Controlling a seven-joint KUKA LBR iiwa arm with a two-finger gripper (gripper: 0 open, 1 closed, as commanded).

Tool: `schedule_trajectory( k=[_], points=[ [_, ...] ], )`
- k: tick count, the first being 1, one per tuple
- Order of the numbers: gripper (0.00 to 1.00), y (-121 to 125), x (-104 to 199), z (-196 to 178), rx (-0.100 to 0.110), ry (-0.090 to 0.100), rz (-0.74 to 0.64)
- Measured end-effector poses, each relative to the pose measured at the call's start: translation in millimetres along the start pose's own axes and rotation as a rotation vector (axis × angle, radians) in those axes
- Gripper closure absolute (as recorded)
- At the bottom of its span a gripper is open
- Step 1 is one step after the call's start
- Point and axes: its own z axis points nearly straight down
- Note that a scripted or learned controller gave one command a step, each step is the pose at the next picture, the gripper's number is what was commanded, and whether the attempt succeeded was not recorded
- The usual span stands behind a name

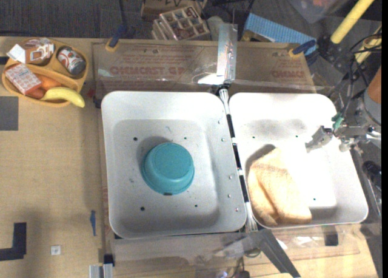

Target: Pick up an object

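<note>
A teal bowl [169, 167] lies upside down in the middle of the left bin [121, 113]. A tan, bread-like soft object [277, 190] lies in the front left part of the right bin [285, 110]. My gripper [331, 140] hangs over the right bin's right side, up and to the right of the tan object and apart from it. Its fingers are spread open, one grey finger [316, 141] pointing left, with nothing between them.
A yellow tray [12, 82] with a banana and food packs sits at the far left of the bench. Cardboard, boxes and cables lie behind the bins. A narrow divider [233, 149] separates the two bins.
</note>
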Motion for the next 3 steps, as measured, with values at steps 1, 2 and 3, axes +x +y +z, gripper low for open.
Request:
schedule_trajectory(
  k=[1,2,3],
  points=[
    [0.0,0,0,0,0.0,0.0,0.0],
    [0.0,-6,66,107,-0.015,-0.004,0.025],
    [0.0,41,93,106,-0.017,-0.006,-0.13]
  ],
)
